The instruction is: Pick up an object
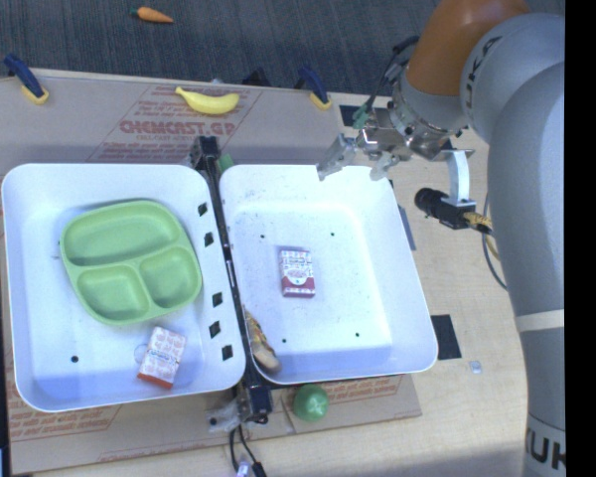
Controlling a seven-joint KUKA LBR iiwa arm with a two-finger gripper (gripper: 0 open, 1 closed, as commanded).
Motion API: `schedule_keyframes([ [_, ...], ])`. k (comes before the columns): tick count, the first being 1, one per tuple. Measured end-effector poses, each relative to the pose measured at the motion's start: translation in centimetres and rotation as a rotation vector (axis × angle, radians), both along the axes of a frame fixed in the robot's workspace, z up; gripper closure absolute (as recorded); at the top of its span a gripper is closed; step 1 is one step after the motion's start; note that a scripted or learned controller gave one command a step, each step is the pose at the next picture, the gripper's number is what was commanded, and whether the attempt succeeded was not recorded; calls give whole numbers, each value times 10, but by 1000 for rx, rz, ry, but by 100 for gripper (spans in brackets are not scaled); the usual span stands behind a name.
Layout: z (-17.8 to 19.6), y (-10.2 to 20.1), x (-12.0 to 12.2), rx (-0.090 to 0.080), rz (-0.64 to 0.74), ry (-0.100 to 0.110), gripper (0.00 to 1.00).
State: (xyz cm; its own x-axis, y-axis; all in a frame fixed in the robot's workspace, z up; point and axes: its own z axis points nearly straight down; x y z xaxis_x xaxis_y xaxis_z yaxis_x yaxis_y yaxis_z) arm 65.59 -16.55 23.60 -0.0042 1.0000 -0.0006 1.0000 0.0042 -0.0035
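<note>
**Gripper up at right bin's far rim, red box well below it**

Left to right. Left bin [20, 266]: one green divided plate [129, 259] with three compartments, lying flat in the middle; one small orange-and-white box [162, 356] near the front edge, just below the plate, apart from it. One yellow banana [208, 98] on the cardboard beyond the bins. One orange carrot-like thing [155, 14] further back on the dark floor. Two blue clamps on the cardboard's far edge, one at the left corner [27, 79], one near the middle [314, 84].

Right bin [377, 266]: one small red-and-white box [297, 271] lying flat about mid-bin. One brownish item [260, 347] at the front left corner against the divider; too small to identify. One green ball [311, 402] outside the bin, just in front of its front rim.

Gripper [363, 157] sits over the right bin's far rim, toward the right corner. Red-and-white box is well apart from it, nearer the camera and slightly left. Nothing seen between the fingers; open or closed, cannot tell.
</note>
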Motion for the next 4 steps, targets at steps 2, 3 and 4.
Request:
schedule_keyframes([
  [2, -138, -44, -21, 2, 1, 3, 0],
  [3, -14, -31, 2, 0, 1, -6, 0],
  [4, -145, 52, -92, 1, 3, 1, 0],
])
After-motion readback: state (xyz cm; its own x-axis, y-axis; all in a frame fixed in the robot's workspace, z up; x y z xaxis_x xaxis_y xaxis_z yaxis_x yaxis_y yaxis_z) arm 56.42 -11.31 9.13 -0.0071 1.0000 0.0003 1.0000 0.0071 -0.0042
